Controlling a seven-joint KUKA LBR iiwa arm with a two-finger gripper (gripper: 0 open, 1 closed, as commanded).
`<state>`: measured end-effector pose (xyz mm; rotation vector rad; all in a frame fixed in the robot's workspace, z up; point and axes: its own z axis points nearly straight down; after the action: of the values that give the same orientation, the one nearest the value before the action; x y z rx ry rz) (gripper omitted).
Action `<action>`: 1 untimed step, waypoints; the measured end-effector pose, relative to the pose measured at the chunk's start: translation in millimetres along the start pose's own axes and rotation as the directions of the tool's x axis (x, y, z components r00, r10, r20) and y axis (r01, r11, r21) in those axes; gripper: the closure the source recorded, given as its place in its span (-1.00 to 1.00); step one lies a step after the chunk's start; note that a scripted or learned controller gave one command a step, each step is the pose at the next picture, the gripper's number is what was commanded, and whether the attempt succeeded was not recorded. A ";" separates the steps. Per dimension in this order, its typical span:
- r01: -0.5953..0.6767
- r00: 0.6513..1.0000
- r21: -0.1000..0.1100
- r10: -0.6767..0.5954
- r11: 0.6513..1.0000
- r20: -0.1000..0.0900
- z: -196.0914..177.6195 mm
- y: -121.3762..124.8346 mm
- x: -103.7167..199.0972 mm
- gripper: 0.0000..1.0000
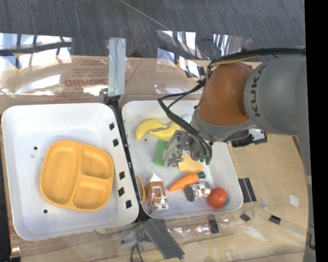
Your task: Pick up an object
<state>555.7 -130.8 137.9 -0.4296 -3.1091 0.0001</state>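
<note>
The grey arm (pixel 271 96) hangs over the right bin (pixel 231 173), its gripper (pixel 187 148) low among bananas (pixel 153 129), carrot (pixel 183 181) and tomato (pixel 218 197), nothing visibly lifted yet.

High slanted overhead; both bins (pixel 13 161)

bins 2 (pixel 27 226) | tray 1 (pixel 76 175) | bananas 2 (pixel 147 127) | carrot 1 (pixel 183 181) | tomato 1 (pixel 218 197) | carton 1 (pixel 156 195) | can 1 (pixel 196 192)
</note>
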 end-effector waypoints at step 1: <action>0.361 0.932 0.002 -0.361 0.932 0.005 5.7 -71.0 -6.4 1.00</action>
<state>542.6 -200.9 132.2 0.1496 -3.1403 0.0024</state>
